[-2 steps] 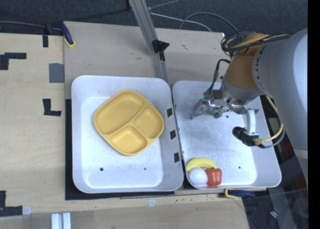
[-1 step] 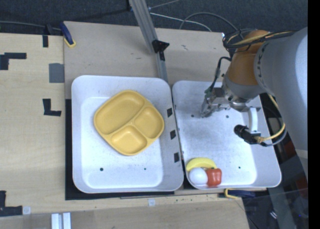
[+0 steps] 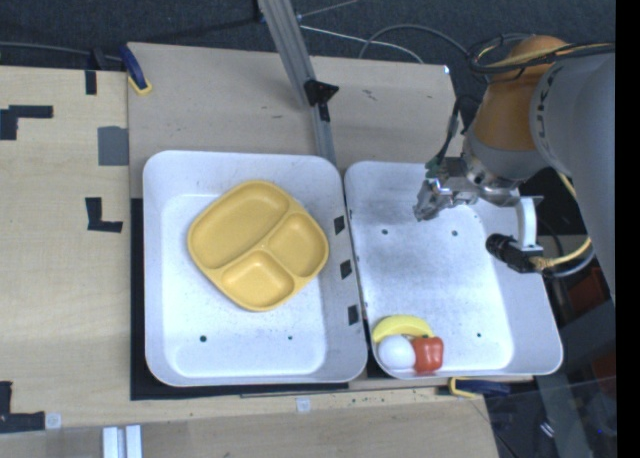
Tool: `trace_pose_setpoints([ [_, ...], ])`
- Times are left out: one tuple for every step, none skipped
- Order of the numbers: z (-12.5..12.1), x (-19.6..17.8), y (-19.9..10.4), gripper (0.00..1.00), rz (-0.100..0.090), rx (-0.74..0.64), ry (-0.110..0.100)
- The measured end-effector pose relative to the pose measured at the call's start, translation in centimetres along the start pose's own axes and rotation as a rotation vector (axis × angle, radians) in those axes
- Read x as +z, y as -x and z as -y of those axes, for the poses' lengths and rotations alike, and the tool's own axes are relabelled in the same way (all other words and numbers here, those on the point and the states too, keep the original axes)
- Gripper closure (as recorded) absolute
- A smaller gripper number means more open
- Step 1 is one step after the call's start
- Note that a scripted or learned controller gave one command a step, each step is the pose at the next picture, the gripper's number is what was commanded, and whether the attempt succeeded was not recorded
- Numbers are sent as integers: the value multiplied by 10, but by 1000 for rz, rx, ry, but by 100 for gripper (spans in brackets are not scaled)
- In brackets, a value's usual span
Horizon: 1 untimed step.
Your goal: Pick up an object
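The gripper (image 3: 432, 202) hangs over the far part of the right bin (image 3: 455, 276), close to that bin's far edge and nearer its right side than the divider; whether its fingers are spread or pressed together I cannot tell from this slanted look down, and nothing shows between them. Under it lies only bare, speckled bin floor, so closing here would likely catch nothing.

The things worth going for sit in a tight cluster at the near edge of the same bin, toward its near-left corner: a white ball (image 3: 396, 352), a red piece (image 3: 428, 353) touching it on the right, and a yellow piece (image 3: 402, 326) curved over the far side of both. To do this step well, the arm should, in my judgement, carry across the bin toward that near-left corner and pick one target rather than the heap. The red piece looks the safer bet, since the ball may roll off the pads. The bin wall stands just beside the cluster, so a descent from the far side seems wiser.

Over in the left bin (image 3: 170, 276), a yellow divided plate (image 3: 258, 244) lies flat mid-bin, wide and shallow, probably hard to pinch
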<state>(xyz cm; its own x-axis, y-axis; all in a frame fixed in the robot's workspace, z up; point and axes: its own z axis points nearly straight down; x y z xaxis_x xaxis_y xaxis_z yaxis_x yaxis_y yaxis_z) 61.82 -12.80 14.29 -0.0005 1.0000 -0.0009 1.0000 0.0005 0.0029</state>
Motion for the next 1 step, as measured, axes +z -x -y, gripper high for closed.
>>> trace_pose_setpoints([
  [-6, -45, 4, 100, 0, -1, 1],
])
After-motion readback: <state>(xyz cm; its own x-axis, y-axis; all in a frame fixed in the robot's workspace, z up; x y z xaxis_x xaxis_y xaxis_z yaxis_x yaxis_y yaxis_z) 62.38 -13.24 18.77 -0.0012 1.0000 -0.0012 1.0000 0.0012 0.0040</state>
